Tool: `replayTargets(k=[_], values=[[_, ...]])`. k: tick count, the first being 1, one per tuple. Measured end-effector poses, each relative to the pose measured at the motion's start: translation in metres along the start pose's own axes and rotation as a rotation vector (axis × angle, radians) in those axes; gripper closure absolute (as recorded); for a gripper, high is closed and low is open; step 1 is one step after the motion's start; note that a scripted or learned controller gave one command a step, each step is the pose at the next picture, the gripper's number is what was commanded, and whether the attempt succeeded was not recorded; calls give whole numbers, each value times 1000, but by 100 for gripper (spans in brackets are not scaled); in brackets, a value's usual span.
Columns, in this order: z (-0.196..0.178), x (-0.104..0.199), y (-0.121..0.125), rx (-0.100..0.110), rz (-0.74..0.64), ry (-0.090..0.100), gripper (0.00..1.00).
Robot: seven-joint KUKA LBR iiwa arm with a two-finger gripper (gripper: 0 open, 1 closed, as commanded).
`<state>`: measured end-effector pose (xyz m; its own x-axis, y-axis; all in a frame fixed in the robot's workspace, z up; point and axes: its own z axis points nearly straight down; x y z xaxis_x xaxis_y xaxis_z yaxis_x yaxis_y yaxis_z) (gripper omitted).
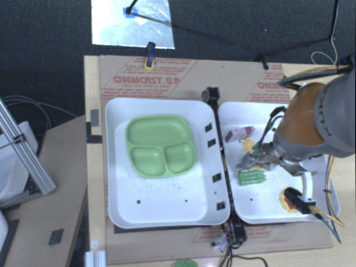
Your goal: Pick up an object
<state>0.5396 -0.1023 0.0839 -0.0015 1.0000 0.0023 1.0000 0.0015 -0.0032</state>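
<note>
Two white bins (167, 107), cardboard-covered bench (167, 74), dark carpet (44, 38)

A robotics lab here: two white bins (167, 107) on a cardboard-covered worktop (167, 74), dark carpet (44, 38), loose cables (33, 102).

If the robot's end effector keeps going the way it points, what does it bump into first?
Probably the green toy. The end effector points down into the right bin just above it, though height is hard to judge from this view.
</note>
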Motion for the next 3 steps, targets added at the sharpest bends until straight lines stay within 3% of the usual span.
replayTargets(k=[1,2,3], values=[[-1,-14,10,-6,1,-3,0],[-12,-13,10,-8,0,-2,100],[-106,51,22,-15,-10,0,100]])
